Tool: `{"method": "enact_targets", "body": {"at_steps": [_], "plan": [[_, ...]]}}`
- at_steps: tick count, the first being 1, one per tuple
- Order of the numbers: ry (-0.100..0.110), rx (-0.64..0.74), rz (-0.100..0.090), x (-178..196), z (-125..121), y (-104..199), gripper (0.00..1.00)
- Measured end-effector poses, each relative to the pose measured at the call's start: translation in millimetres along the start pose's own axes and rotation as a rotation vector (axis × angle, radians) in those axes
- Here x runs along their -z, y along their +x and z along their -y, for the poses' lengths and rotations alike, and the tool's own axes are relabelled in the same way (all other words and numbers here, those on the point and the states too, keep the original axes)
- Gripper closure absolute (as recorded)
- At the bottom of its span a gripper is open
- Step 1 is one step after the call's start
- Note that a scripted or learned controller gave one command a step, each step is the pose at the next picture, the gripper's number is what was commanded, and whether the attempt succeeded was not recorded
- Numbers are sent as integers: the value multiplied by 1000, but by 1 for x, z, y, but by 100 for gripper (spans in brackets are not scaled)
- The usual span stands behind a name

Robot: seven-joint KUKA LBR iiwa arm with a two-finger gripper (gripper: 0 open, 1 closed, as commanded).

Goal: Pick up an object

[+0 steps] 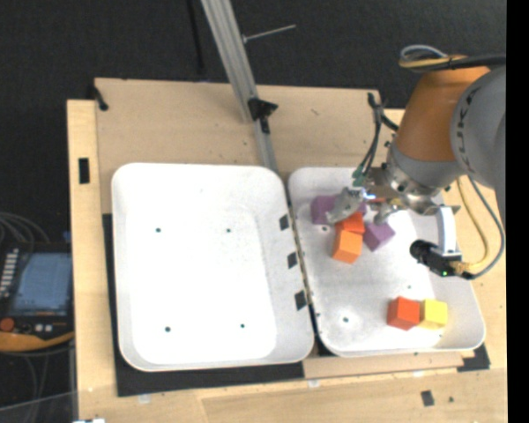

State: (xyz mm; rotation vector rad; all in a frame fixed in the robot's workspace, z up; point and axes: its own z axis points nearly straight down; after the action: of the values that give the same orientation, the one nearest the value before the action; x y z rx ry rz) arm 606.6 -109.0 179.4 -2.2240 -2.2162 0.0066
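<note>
Sitting on a pale wooden bench (203, 122) over dark floor, two white bins side by side: left bin (141, 342), right bin (370, 333). Hovering low in the right bin's upper part, gripper (363, 203), directly above an orange block (348, 239), flanked by purple blocks (323, 208) and (381, 233). Hard telling the finger spread (wrist and cables masking it), likewise any grip on the orange block. Worth centring on that block, avoiding the purple neighbours, closing squarely, lifting straight. Lying well apart near the front: orange-red cube (405, 312) touching yellow cube (435, 313).
</note>
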Motion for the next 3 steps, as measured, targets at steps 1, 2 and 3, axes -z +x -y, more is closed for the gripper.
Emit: {"method": "enact_targets", "body": {"at_steps": [1,2,3], "plan": [[-7,0,3,-45,-9,2,0],[-12,-6,0,-31,-11,1,100],[-12,-3,0,33,-11,-4,100]]}}
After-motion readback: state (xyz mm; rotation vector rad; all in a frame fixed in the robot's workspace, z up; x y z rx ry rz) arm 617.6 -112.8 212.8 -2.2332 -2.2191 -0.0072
